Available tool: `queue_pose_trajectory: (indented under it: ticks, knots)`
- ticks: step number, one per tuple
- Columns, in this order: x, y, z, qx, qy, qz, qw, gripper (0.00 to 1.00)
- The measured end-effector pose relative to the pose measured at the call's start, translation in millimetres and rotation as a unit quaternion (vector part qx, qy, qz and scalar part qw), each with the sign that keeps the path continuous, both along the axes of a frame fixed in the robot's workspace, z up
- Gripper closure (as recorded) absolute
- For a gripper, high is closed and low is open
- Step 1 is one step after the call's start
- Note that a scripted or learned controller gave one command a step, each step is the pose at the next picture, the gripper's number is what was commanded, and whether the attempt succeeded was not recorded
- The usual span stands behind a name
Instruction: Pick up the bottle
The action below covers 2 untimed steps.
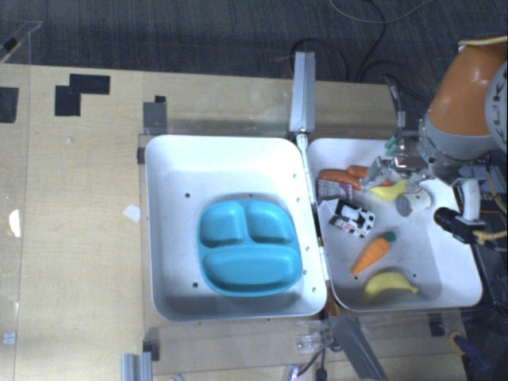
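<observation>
The bottle [340,182] lies on its side at the upper left of the right bin [456,292]; it is brown-red with an orange end and a pale label. My gripper [390,171] hangs low over the upper middle of that bin, just right of the bottle's orange end and above a yellow piece [386,191]. The view does not show anything held in it. The grey arm with its orange band [464,90] comes in from the upper right.
The right bin also holds a black-and-white object [353,217], a carrot [371,254], a banana [389,284] and a small grey cylinder [405,205]. A blue divided plate [248,246] sits in the left bin [171,213]. A metal divider [302,94] stands between the bins.
</observation>
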<state>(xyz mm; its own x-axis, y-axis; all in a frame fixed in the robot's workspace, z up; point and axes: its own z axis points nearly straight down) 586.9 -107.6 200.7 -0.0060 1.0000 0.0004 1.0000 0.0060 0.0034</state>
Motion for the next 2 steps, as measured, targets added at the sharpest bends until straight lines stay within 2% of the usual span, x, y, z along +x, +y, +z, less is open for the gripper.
queue_pose_trajectory:
  ticks: [1, 2]
  knots:
    - [73.3, -20.8, -69.8, -0.0002, 0.000, -0.007, 1.0000, 0.00]
    - [76.0, -19.4, -56.1, -0.0011, -0.004, -0.004, 1.0000, 1.00]
